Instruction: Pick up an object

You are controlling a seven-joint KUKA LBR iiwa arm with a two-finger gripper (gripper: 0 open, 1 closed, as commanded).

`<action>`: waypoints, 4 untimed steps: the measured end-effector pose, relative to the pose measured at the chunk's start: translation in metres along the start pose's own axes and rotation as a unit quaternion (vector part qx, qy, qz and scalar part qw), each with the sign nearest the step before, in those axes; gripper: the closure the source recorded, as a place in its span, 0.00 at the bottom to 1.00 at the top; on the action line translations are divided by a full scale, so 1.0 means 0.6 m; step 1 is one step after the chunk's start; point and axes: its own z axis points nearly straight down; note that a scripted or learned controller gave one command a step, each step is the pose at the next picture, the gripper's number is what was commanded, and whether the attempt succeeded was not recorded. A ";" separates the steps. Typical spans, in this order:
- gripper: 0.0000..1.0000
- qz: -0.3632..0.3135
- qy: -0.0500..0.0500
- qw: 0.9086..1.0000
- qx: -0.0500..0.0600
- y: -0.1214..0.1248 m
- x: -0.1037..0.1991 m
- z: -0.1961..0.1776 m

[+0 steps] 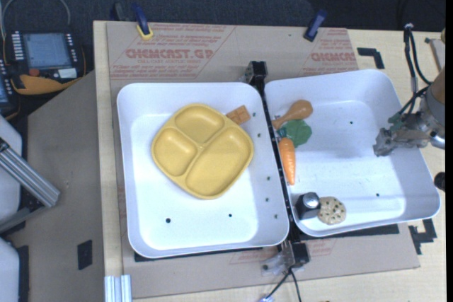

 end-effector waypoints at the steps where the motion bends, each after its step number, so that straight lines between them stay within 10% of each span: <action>1: 1.00 -0.001 0.000 1.000 -0.001 0.009 0.003 -0.106; 2: 1.00 0.000 0.001 1.000 0.001 0.010 0.003 -0.124; 4: 1.00 -0.002 0.003 1.000 0.004 0.020 0.171 -0.107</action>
